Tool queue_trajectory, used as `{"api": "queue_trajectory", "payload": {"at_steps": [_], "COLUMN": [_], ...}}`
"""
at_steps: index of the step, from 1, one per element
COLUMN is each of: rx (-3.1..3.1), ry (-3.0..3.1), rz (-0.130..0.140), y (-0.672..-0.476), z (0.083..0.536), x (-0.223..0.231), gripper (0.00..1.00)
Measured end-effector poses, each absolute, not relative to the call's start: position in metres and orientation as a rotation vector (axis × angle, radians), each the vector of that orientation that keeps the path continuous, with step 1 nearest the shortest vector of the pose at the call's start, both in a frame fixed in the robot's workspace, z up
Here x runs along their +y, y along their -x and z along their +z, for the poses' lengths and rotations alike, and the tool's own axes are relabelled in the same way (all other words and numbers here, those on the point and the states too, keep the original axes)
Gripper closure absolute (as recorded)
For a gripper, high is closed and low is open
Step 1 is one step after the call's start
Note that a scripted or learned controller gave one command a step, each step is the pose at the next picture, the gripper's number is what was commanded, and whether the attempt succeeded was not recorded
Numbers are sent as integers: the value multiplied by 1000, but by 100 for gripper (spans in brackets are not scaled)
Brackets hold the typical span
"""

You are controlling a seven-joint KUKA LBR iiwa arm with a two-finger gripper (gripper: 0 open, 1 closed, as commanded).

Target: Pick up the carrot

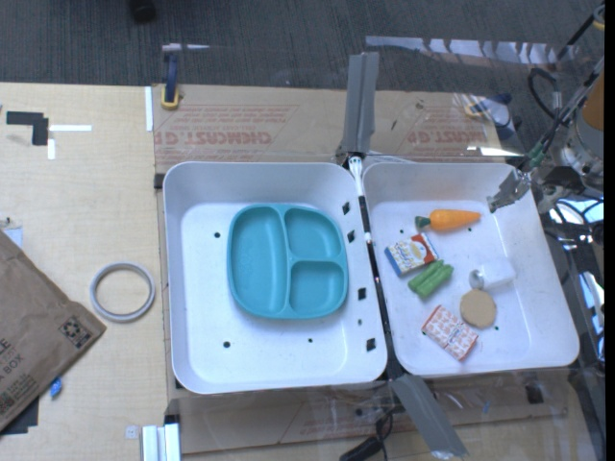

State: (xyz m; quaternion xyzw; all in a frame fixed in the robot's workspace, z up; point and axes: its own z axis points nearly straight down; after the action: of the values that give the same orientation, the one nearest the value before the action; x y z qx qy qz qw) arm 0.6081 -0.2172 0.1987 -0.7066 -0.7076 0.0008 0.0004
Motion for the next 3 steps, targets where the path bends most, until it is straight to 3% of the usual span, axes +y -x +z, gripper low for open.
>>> {"api": "queue_trajectory", "payload": {"at_steps": [1,2,3], "rx": [-2244,-2133,-2141], "ry": [2223,2336,2331], "rz": [-13,-19,-20], "y": [-637,-628,-642], "z": [111,105,105], "x": [-183,-175,-162], "gripper": [0,0,0]}}
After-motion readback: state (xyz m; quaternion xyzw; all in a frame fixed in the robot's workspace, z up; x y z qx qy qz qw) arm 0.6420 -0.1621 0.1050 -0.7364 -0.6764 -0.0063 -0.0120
